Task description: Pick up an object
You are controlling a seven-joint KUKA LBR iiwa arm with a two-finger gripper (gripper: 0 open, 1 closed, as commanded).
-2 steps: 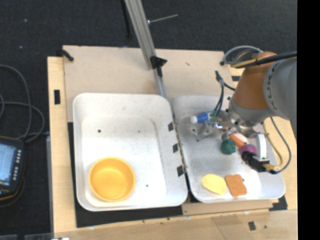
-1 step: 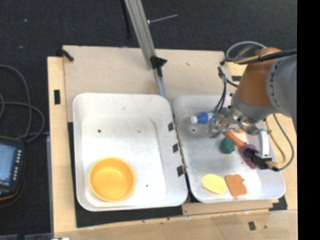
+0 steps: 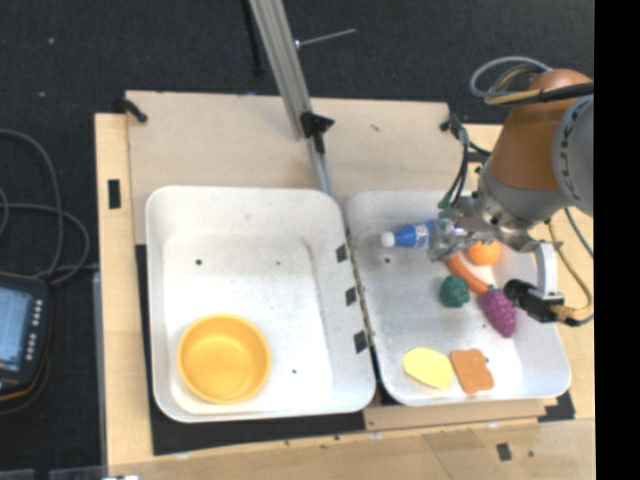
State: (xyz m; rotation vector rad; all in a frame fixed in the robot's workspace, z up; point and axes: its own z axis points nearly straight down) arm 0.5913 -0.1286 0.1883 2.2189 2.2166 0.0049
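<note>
Nearest me, at about seven o'clock on the bench, the left bin (image 3: 200, 218) held a single yellow bowl (image 3: 224, 358), sitting upright in its near corner. The right bin (image 3: 400, 218) beside it was the busier one. Along its near edge, around five o'clock, lay a flat yellow piece (image 3: 429, 368) and, just beside it, an orange block (image 3: 472, 371). Farther in sat a small green lump (image 3: 455, 291), with a purple, knobbly object (image 3: 499, 311) just to its three o'clock. An orange carrot-like stick (image 3: 468, 271) ran at a slant between them, and a round orange ball (image 3: 484, 252) sat at its far end. At the bin's far side, toward one o'clock, a small bottle with a blue label and white cap (image 3: 406, 236) lay on its side. The gripper (image 3: 448, 238) was down at the bottle's label end, under the grey arm (image 3: 535, 158) with its orange band. I could not tell whether the jaws were apart or closed, nor whether they had the bottle.
</note>
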